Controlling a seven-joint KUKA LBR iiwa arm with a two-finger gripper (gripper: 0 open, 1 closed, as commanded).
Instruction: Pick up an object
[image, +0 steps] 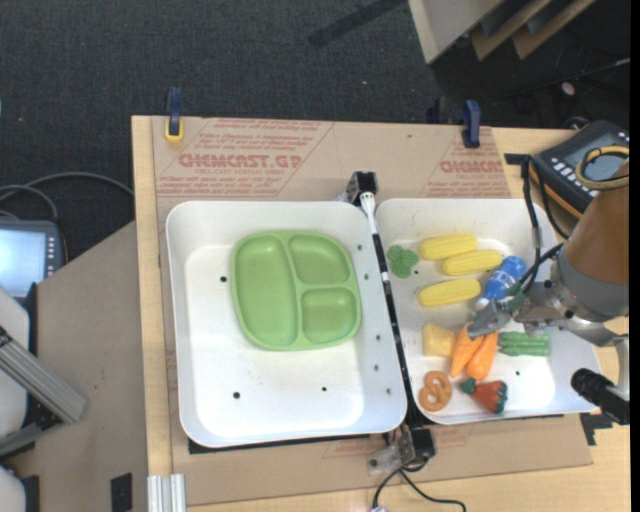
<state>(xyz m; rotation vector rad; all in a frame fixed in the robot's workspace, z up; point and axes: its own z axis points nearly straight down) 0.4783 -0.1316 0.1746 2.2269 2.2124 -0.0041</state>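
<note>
Counter (250, 150) carries 2 white bins side by side. Left bin (200, 380) has a green divided plate (296, 290) in its upper middle. Right bin (560, 385) holds toy food: 3 yellow corn cobs (449, 246) near top, green leafy piece (403, 262) at top left, yellow cheese wedge (437, 340), 2 carrots (472, 355), green bean pod (525, 345), pretzel (436, 390), strawberry (490, 396). Arm (600, 260) comes in from right; hand (488, 320) is low over the carrots, beside a blue item (505, 275). Can't tell if it's open or closed.
</note>
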